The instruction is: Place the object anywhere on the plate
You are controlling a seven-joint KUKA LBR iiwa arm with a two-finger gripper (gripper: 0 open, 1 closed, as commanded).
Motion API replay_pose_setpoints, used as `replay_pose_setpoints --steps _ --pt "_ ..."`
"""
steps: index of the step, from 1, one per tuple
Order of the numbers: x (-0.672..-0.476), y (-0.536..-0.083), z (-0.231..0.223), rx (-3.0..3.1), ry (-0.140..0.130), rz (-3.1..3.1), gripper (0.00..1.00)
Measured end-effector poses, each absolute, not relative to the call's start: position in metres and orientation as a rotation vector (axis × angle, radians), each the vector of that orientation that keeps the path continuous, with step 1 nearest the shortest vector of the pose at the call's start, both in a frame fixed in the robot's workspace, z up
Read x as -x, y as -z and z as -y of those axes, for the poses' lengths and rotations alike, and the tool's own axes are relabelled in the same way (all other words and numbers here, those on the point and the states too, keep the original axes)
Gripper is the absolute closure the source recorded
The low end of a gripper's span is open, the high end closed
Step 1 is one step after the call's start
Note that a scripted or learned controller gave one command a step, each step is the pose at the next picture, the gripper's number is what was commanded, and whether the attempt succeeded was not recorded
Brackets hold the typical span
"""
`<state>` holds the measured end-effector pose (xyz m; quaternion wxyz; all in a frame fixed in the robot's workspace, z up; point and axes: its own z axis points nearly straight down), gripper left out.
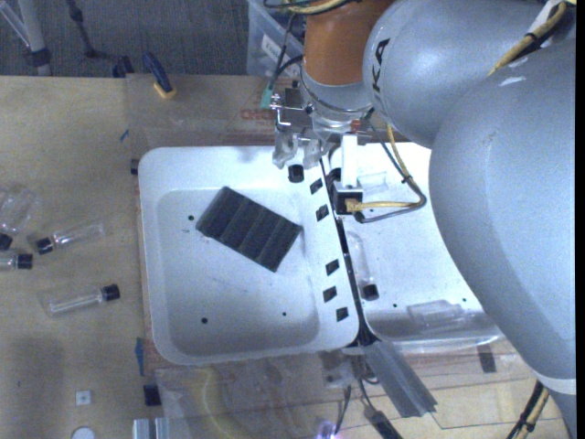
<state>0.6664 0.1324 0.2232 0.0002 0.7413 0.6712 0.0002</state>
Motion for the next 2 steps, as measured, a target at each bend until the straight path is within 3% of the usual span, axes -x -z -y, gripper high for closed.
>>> replay_pose_setpoints --steps 1,2 --pt "-0.665 -0.167 -0.197 -2.389 0.008 -2.045 1.0" --pt "-0.667 -0.203 -0.202 -1.671 -0.004 -2.656 1.0"
